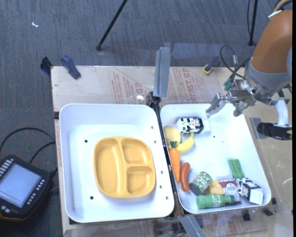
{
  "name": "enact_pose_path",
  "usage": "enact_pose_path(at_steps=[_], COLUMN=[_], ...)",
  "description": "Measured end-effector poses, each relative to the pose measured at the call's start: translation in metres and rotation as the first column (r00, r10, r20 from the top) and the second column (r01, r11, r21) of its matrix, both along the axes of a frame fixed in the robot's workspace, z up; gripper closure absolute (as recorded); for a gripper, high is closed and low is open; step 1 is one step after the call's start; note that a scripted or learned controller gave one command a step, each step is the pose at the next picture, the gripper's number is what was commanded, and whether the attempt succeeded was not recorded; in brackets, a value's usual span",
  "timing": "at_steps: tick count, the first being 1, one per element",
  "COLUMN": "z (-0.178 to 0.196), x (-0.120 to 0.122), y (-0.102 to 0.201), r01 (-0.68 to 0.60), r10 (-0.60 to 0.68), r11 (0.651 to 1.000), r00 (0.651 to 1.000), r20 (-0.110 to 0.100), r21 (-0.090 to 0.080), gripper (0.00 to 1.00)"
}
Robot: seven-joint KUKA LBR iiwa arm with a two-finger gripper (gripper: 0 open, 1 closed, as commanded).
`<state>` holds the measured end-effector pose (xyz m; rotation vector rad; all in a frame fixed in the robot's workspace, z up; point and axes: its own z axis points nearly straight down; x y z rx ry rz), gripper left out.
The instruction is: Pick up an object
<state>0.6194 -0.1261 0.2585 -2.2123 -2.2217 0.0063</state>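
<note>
The gripper (226,104) hangs over the far edge of the right bin (222,141), its two fingers spread apart with nothing between them; one finger (213,106) slants toward the left and the other (238,108) points down near the bin's rim. Just below and left of it lies a black-and-white carton (190,125), close to the gripper but not touching. Beside the carton, against the bin's left wall, sit a banana (185,144) and a carrot (174,163), with a small sausage (185,176) next to the carrot. Along the near edge are a can (202,182), a green bottle (217,200) lying flat, a second carton (250,190) and a green stick (236,168) (labels too small to read). The left bin (76,132) holds a yellow tray (124,166) with three compartments. Both bins rest on the worktop (103,85).
</note>
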Motion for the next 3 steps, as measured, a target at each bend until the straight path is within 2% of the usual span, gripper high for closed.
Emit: enact_pose_path(at_steps=[1, 2, 3], z=[-0.100, -0.175, -0.168], x=[-0.004, -0.012, -0.013], y=[0.040, 0.038, 0.037], r01=[-0.002, -0.013, -0.008], r10=[0.002, 0.013, 0.008], r11=[1.000, 1.000, 1.000], r00=[1.000, 1.000, 1.000], r20=[-0.002, -0.002, -0.007], r21=[0.000, 0.000, 0.002], gripper=[0.00, 0.00, 1.00])
